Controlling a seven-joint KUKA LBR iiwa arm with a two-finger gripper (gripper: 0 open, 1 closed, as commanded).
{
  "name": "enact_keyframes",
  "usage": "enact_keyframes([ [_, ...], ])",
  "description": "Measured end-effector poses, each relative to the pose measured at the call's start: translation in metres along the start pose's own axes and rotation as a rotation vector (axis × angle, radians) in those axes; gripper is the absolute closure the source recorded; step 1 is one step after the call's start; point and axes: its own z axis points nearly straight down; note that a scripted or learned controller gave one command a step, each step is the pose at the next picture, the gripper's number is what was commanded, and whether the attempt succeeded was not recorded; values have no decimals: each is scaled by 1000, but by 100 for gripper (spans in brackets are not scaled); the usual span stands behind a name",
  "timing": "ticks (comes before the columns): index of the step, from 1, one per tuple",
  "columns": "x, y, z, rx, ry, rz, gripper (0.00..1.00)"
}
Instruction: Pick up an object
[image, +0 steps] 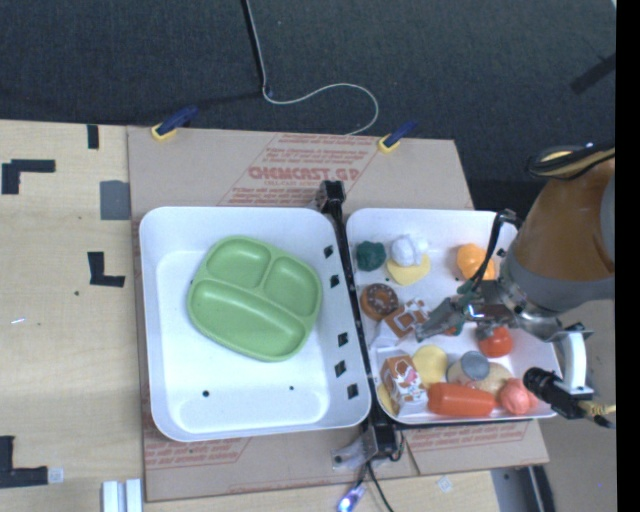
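Camera view gives you two shallow white bins side by side on a sheet of brown cardboard (300, 170) printed in red; the large line looks like "CHEMCAST GP", though the smaller lines are too blurred to read. Your two-finger gripper (440, 322) reaches in low over the right-hand white bin (430, 216), and you cannot tell from here whether it is apart or together, nor see anything between its tips. Just beside the tip, toward the bins' divider, lies a small brown patterned piece (404, 322), and above that a round brown ring-shaped toy doughnut (379, 299). Farther up from the tool you have one dark green lump (370, 255), one white-and-yellow toy (408, 256) and one orange ball (470, 260). Below the tool sit one yellow rounded piece (430, 361), one long red-orange carrot-like toy (461, 401), one pink ball (516, 397) and one small printed packet (400, 380). Across the divider, well apart from the tool, the left-hand white bin (160, 300) holds one light green plastic tray with three compartments (255, 297).
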Motion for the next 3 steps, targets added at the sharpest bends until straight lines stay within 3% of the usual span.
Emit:
enact_keyframes([
  [1,50,2,-142,-18,1,-7,0],
  [2,48,1,-143,0,0,-3,100],
  [3,92,0,-167,-2,1,-5,100],
])
